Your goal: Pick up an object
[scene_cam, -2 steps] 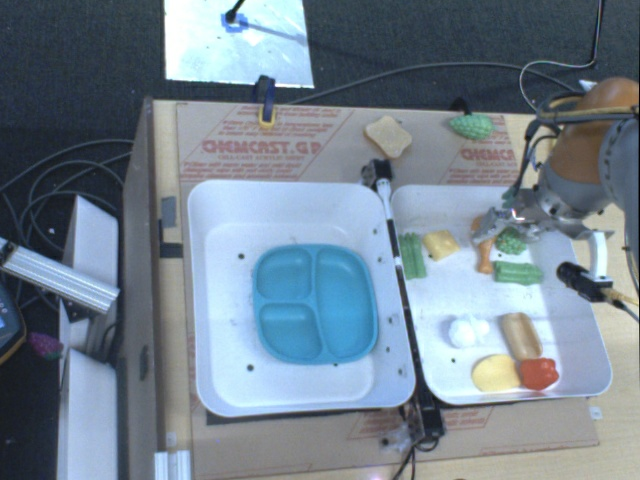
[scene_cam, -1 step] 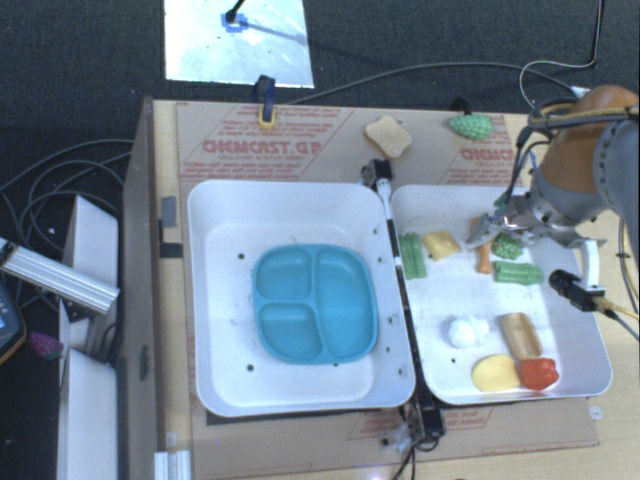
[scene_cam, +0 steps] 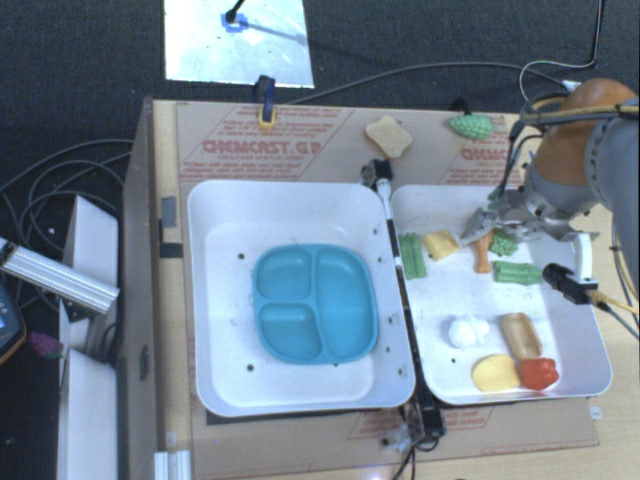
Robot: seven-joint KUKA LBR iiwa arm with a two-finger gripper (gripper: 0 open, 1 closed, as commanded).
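Fingers [scene_cam: 487,230]: state cannot tell | low in right bin [scene_cam: 600,353] | over orange piece [scene_cam: 482,256], green piece [scene_cam: 503,242]

Even, cool overhead light; glare whitens the shiny metal sheet [scene_cam: 238,28] at top; soft shadows, slightly grainy focus.

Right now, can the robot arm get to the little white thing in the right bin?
Probably yes. The white thing lies in the open in the right bin, with nothing on top of it. The gripper hovers over the same bin, farther back, near the orange piece.
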